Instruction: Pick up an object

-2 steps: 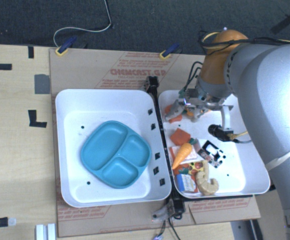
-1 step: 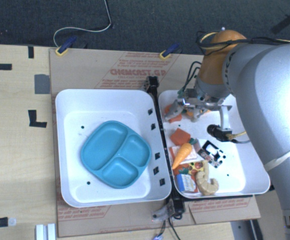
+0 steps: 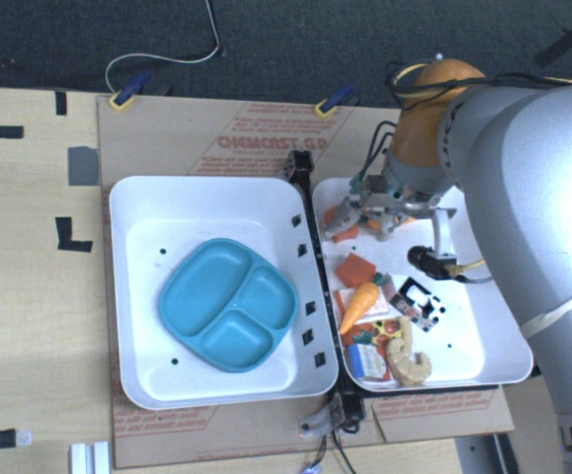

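Observation:
My gripper (image 3: 369,213) is low over the back left corner of the right bin (image 3: 483,349), under the orange wrist band. An orange piece (image 3: 343,229) lies right at its tip, partly hidden by it; whether it is gripped I cannot see. In front of the gripper lie a red-orange block (image 3: 355,268), a toy carrot (image 3: 358,304), a black-and-white object (image 3: 420,302), a tan bread-like piece (image 3: 406,355) and a small blue and red packet (image 3: 367,360).
The left bin (image 3: 132,220) holds a blue divided plate (image 3: 228,304). A black divider (image 3: 310,255) with clips separates the bins. The grey arm (image 3: 523,196) covers the right bin's far right side. A cable (image 3: 202,28) loops behind the bench.

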You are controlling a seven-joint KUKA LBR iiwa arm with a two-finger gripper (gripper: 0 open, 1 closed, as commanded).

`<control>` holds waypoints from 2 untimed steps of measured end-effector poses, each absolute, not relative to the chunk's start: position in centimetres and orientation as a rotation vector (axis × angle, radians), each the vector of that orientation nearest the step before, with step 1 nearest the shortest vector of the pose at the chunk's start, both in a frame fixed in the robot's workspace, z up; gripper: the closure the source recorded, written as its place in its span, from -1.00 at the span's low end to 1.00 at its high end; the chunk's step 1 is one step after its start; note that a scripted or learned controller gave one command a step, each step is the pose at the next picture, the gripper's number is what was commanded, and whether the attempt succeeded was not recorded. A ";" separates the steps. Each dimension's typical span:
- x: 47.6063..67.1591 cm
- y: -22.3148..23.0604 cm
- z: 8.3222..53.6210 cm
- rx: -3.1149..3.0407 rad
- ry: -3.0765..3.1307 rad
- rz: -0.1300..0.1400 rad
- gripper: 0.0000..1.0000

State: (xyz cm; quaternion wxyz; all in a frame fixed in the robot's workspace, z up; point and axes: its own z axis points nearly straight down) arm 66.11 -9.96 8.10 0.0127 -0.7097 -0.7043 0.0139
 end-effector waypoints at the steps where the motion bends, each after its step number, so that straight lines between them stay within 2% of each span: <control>1: 66.1 -9.9 8.1 -2.212 -2.195 0.043 -1.00; 2: 66.1 -10.3 8.1 -2.206 -2.193 0.037 -1.00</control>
